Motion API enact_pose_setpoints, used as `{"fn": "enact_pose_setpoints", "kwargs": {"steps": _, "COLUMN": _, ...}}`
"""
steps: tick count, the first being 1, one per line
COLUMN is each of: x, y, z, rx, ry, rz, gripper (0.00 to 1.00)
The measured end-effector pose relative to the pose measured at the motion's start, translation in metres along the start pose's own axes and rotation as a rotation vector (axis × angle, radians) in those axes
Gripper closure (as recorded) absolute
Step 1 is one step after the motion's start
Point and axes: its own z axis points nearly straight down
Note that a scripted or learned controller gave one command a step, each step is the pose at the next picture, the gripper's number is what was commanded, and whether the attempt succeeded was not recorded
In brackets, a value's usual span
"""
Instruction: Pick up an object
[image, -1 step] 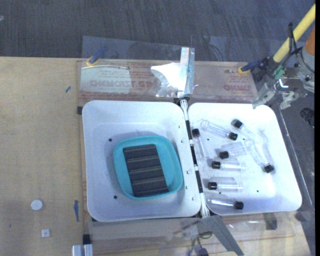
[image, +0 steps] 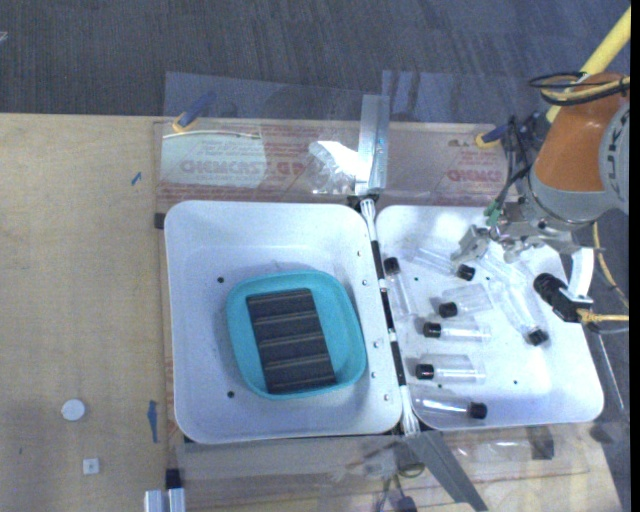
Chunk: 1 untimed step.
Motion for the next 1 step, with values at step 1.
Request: {"fn": "enact_pose_setpoints", "kwargs": {"steps": 1, "x": -0.023, "y": 0.0029, "z": 0.0372, "rx": -0.026, "ry": -0.007, "rz": -0.049, "gripper": 0.0}}
